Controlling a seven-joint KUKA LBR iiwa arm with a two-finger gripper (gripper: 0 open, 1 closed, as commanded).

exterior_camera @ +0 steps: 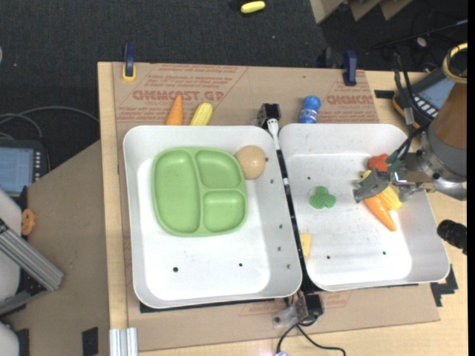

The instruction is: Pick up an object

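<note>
My gripper (pixel 373 186) hangs low over the right bin (pixel 349 143), near its right side. Directly beneath and beside it lies an orange carrot (pixel 383 211) with a yellow piece (pixel 392 199) against it. A small red object (pixel 378 162) sits just behind the gripper. To its left, apart from it, a green broccoli-like toy (pixel 321 197) rests on the bin floor. A small yellow wedge (pixel 305 244) lies at the bin's left wall.
The left bin (pixel 148 273) holds a green divided plate (pixel 199 190) and a tan ball (pixel 251 161). Behind the bins on the board lie a carrot (pixel 174 111), a yellow corn piece (pixel 201 113) and a blue bottle (pixel 310 110).
</note>
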